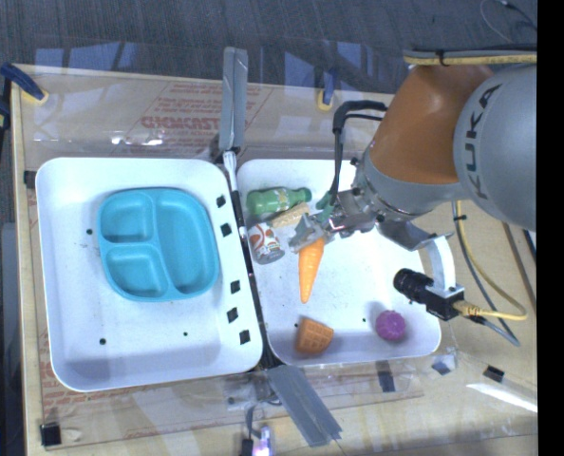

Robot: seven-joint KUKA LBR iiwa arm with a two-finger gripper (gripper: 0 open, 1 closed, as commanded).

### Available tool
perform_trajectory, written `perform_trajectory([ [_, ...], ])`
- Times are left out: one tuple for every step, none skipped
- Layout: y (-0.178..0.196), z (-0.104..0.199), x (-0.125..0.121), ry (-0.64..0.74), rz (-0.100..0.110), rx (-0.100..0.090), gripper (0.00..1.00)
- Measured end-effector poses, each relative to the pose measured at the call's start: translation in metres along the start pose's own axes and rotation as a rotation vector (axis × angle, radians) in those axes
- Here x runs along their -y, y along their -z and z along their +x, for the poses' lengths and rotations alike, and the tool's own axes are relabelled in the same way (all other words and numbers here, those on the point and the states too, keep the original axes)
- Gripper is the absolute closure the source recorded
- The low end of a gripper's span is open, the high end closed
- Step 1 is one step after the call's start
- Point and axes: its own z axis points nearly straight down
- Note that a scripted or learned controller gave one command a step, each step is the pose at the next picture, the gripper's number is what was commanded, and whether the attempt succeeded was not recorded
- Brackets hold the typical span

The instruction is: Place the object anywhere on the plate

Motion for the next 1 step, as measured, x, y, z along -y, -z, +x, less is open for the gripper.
perform_trajectory([
  [-0.0066, 0.0449, -0.0959, 0.097, 0.001, 0.001, 1.00],
])
